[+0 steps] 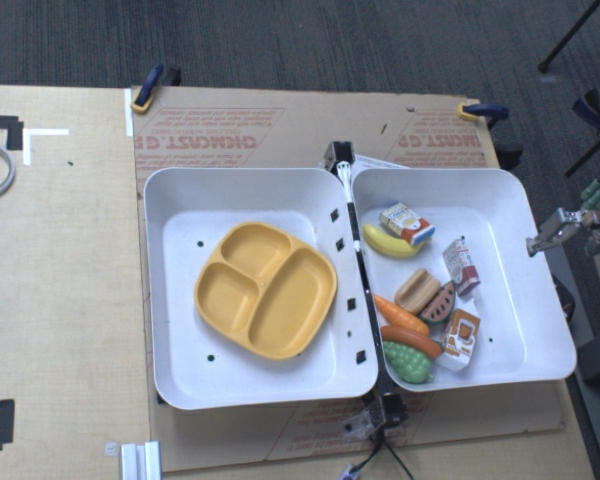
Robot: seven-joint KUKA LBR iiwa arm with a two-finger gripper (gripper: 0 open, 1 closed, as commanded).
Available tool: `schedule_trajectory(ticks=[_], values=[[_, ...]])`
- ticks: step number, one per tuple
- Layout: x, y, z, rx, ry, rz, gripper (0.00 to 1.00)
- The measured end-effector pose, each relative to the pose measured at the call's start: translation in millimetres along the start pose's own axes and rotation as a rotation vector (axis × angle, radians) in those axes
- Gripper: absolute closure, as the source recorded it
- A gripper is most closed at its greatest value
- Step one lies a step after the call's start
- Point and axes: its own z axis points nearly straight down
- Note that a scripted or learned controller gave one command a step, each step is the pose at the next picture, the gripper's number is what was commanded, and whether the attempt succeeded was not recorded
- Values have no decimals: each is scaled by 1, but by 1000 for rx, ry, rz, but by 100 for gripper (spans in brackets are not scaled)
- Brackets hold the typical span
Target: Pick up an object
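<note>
My left white plastic bin (170, 298) holds a big yellow plate with three parts (266, 289), lying in its middle. My right white plastic bin (525, 318) holds a pile of small toy food along its left side: a yellow banana (385, 242), an orange carrot (402, 318), a green bumpy vegetable (410, 364) and little boxes. I cannot tell how my gripper stands.

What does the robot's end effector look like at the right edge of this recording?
Little of it is in frame: the end effector is a thin, pale grey metallic piece poking in past the right bin, with some darker hardware behind it. No cables or markings can be made out at this size.
</note>
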Motion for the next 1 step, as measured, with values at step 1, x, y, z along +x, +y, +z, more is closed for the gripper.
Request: schedule_trajectory(ticks=[1], values=[[58,-23,125,0,1,-290,0]])
